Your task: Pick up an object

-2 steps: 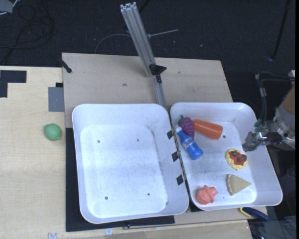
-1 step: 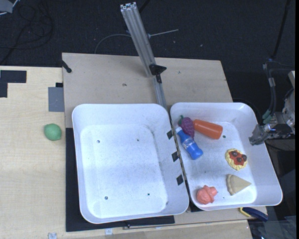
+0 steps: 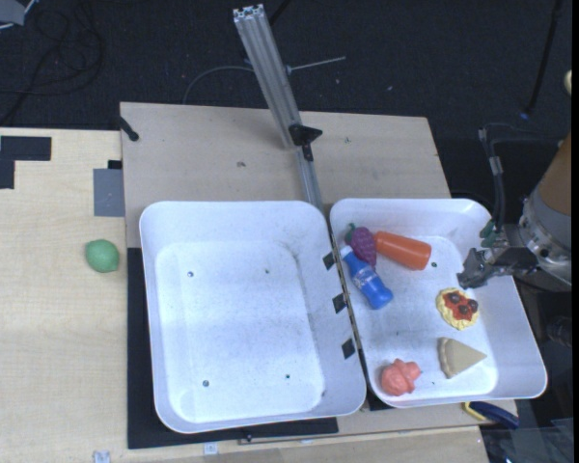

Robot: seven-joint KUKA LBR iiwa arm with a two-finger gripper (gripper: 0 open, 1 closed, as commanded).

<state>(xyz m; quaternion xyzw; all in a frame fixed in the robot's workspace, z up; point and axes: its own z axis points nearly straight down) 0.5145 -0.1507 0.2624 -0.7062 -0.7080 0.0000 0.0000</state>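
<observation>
The right bin holds several toy foods: an orange carrot-like piece, a purple grape bunch, a blue bottle, a small yellow pizza with red toppings, a tan wedge and a pink-red lump. My gripper hangs over the right side of that bin, just above and right of the pizza. Its dark fingers point left and downward, and nothing shows between them.
The left bin lies beside the right one, joined by black clips. A green ball rests on the wooden bench at far left. A metal bar slants up behind the bins. The arm's grey body fills the right edge.
</observation>
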